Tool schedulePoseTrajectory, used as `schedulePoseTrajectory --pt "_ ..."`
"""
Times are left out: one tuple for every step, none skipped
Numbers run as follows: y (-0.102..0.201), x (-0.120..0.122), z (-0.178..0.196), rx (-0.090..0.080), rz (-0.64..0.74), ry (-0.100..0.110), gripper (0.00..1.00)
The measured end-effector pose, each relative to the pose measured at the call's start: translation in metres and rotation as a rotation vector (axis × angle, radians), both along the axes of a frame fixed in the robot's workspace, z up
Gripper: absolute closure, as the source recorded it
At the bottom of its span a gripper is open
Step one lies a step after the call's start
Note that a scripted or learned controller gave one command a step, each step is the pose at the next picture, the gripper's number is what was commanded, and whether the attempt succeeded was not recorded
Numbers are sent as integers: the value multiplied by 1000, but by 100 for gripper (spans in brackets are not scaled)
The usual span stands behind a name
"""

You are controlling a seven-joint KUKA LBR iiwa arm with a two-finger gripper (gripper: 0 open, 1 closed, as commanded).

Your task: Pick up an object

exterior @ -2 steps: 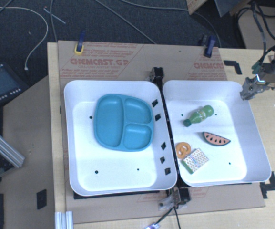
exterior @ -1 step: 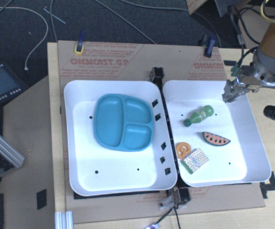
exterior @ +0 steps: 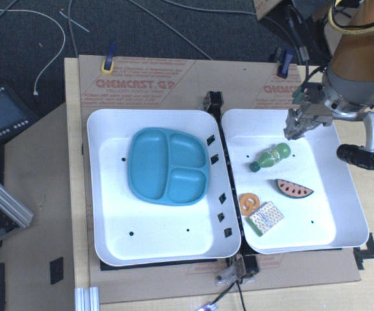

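Counter [exterior: 174,73], brown board carrying two shallow white bins side by side. Left bin [exterior: 109,238] holds one item, a blue divided plate [exterior: 168,166], lying flat near its centre. Right bin [exterior: 349,219] holds four smaller items: a green bottle [exterior: 270,157] on its side near the middle; a watermelon-slice toy [exterior: 294,188] just below and to the right of it; a small patterned packet [exterior: 266,218] near the front left corner; an orange pretzel-shaped piece [exterior: 249,203] touching or just beside that packet.

My arm [exterior: 358,50] enters from the right, and my jaws [exterior: 295,129] hang over the back of the right bin, just above and to the right of the green bottle. Whether my jaws are parted or closed I cannot tell; nothing is visible between them.

Progress, as I judge it: no object is lifted, all lie in the bins. The descent, the closing and the lift are all left. The bottle appears the nearest candidate.
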State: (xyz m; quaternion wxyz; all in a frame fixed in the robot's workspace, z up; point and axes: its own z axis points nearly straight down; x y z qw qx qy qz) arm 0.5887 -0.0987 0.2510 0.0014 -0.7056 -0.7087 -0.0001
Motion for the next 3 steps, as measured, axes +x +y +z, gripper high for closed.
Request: schedulePoseTrajectory --pt "48 -8 -4 0 0 1 100" --pt "99 -13 -16 1 1 1 100" --pt "155 -14 -10 1 2 -2 100"
